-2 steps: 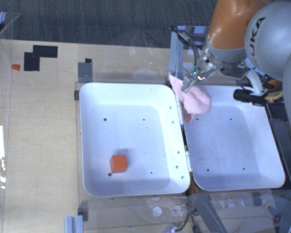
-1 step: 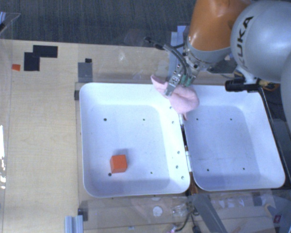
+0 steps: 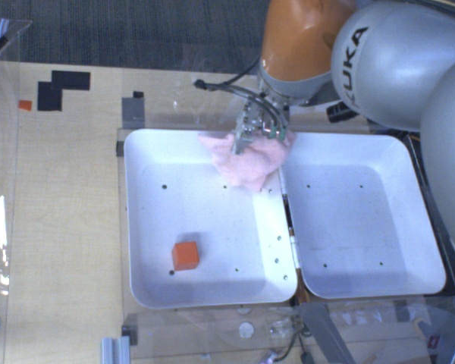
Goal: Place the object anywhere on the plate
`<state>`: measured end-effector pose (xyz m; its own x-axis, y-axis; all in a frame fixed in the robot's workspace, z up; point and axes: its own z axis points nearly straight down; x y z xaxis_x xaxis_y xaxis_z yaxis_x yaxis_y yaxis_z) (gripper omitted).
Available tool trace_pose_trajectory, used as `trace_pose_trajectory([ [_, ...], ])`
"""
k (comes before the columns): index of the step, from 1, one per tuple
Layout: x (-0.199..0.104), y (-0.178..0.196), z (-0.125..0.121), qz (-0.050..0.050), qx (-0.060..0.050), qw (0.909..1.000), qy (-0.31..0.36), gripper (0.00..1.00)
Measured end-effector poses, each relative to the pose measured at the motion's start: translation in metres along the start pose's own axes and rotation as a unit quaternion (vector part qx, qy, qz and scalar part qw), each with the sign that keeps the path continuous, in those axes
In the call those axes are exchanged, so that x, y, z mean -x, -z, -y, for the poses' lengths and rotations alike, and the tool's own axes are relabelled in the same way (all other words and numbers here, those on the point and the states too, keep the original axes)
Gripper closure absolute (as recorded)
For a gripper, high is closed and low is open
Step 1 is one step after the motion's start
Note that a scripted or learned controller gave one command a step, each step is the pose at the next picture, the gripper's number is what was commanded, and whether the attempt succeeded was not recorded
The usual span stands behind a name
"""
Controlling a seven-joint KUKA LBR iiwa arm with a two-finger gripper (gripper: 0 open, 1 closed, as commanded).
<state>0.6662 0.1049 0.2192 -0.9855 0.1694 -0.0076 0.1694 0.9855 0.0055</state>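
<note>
object: a pale pink cloth, crumpled, at the far right corner of the left bin, its edge reaching toward the rim shared with the right bin.
claw: the gripper is down at the top of the cloth, with pink fabric bunched around its tips; it appears pinched on the cloth, though whether the cloth is lifted i cannot tell.
plate: no separate plate can be made out; the white bins are the only dishes.
progress: judged as the grasp stage; carrying and releasing are not yet done.
other thing: an orange block sits near the left bin's front, well apart from the cloth.
edges: the far wall and the dividing rims lie just beside the cloth.
open room: both bin floors are mostly bare.
</note>
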Motion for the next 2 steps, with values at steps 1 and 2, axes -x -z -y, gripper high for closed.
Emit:
trace_pose_trajectory([
  [1,-0.006,0.0031,-0.0513,0.001,0.001,0.9964,0.085,1.0],
  [2,-0.0058,0.0036,-0.0511,0.001,0.001,0.9964,0.085,0.0],
])
